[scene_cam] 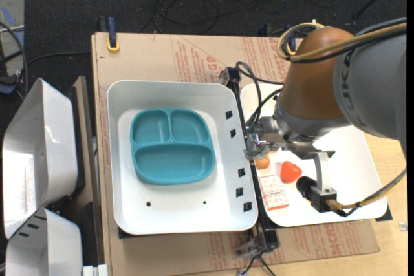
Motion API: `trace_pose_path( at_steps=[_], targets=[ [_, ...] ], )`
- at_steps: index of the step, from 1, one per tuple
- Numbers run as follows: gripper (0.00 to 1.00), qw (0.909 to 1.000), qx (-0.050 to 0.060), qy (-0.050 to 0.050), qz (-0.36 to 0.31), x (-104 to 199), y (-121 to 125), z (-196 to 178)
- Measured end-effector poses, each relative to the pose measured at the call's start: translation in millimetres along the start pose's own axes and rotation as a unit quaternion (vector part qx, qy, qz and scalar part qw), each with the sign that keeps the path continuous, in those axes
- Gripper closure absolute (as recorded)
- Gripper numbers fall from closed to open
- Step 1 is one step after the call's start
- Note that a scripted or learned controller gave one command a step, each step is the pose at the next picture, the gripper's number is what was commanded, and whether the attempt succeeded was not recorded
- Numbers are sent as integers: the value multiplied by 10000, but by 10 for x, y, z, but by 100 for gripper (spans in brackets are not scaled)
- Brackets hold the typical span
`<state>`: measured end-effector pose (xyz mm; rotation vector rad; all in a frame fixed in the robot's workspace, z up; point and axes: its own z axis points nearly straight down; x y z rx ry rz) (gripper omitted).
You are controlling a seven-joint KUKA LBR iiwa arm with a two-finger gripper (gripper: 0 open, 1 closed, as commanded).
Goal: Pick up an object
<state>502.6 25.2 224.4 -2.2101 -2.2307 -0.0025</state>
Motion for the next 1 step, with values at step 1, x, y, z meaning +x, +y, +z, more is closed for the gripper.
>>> trace_pose_path(
  at_steps=[1],
  targets=[
    [100,10000,1,-4,-3,619,-6,12]
  ],
)
